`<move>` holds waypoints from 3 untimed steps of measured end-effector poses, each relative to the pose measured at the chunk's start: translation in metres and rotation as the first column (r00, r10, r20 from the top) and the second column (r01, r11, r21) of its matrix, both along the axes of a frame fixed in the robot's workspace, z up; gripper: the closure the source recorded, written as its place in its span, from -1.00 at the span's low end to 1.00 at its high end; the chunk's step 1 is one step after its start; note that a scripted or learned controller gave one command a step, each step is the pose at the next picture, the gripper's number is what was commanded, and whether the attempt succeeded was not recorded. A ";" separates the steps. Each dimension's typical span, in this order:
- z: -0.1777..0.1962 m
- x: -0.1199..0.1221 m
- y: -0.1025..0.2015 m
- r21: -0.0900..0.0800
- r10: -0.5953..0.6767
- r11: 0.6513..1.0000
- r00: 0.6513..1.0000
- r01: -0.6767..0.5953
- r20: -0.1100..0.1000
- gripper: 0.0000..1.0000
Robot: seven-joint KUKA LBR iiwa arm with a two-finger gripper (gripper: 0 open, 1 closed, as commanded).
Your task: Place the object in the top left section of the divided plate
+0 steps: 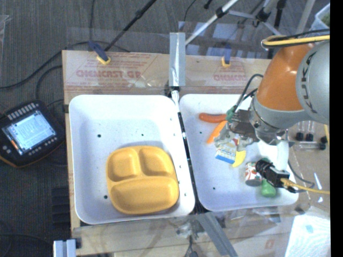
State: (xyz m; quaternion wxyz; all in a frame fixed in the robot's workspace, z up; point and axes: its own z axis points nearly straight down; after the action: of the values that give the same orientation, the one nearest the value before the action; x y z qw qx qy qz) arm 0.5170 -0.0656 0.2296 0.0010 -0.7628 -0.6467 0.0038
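The yellow moulded plastic divided plate [142, 179] lies in the left white bin [91, 116], its two small sections on the far side and its one long section nearer the camera. The likely objects sit in the right white bin [201, 191]: an orange carrot-shaped toy [212, 117] near the far wall, a small blue-and-white packet [225, 154] touching a yellow banana-like piece [238, 158], a red-and-white crumpled wrapper or can [252, 174], and a green rounded piece [268, 190] near the corner. The gripper [236, 130] hangs over the packet and carrot; whether its fingers are spread or closed, or have anything between them, I cannot tell. All these look small, light and toy-like. The carrot seems stiff and best pinched across its middle; the packet looks thin and may slip or crumple, so its edges are the safer hold. Crowding makes catching two things a risk.
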 end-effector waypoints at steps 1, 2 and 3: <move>0.013 0.009 0.053 0.002 0.117 0.993 0.993 -0.117 0.000 1.00; 0.024 0.028 0.115 0.002 0.194 0.981 0.981 -0.194 0.000 1.00; 0.001 0.008 0.171 0.003 0.297 0.955 0.955 -0.297 -0.001 1.00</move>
State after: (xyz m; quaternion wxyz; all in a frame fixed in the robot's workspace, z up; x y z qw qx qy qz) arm 0.5252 0.1054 0.2306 0.0019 -0.6568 -0.7540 0.0036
